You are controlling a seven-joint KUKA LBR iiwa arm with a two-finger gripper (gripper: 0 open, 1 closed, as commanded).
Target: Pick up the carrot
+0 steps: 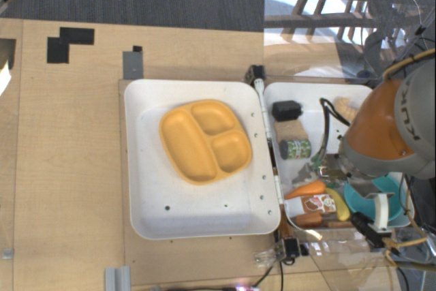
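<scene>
Gripper (325,170): hangs low over the right bin, just above the carrot's thick end; its tip is lost among cables and metal parts, so I cannot tell how it is set.
Arm (388,126): grey with an orange band, reaching in from the right and covering much of the right bin's far side.
Carrot (305,190): orange, lying on the floor of the right bin near its front left corner, long axis running left to right, thin end toward the bin's left wall; it sits just below and slightly left of the gripper.
Contact: whether the gripper touches the carrot cannot be told.
Packet (320,204): flat, with a red and white label, just in front of the carrot, touching or nearly so.
Banana (343,208): small and yellow, right of the carrot, beside the packet.
Teal bowl (364,197): farther right of the carrot, partly under the arm.
Green can (295,148): lying on its side, behind the carrot.
Black object (286,109): well behind the carrot, near the bin's rear left corner.
Right bin (272,95): white, shallow.
Left bin (146,167): left of the carrot, across the shared walls, holding a yellow divided plate (204,140).
</scene>
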